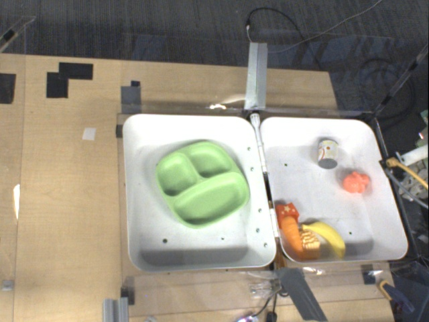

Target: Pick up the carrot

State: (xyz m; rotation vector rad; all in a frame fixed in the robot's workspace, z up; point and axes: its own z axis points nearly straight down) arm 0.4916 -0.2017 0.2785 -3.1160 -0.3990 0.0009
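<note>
Carrot (291,235) was seen at the right bin's (348,129) near-left corner, pressed against the banana (328,237), and was judged light, stiff and smooth, best gripped across its free middle.

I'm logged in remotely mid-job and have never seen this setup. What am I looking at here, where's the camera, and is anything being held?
This is one fixed camera above a wooden bench, looking down at a slant on two shallow white bins set side by side. The left bin holds a green divided plate. The right bin holds the loose items: the carrot, which is your target, lies at the near left corner, next to a banana and a small red block. Farther back are a small can and a pinkish-orange round item, standing apart from the rest. The carrot lies untouched in the bin, so the pick has not been made yet.
</note>
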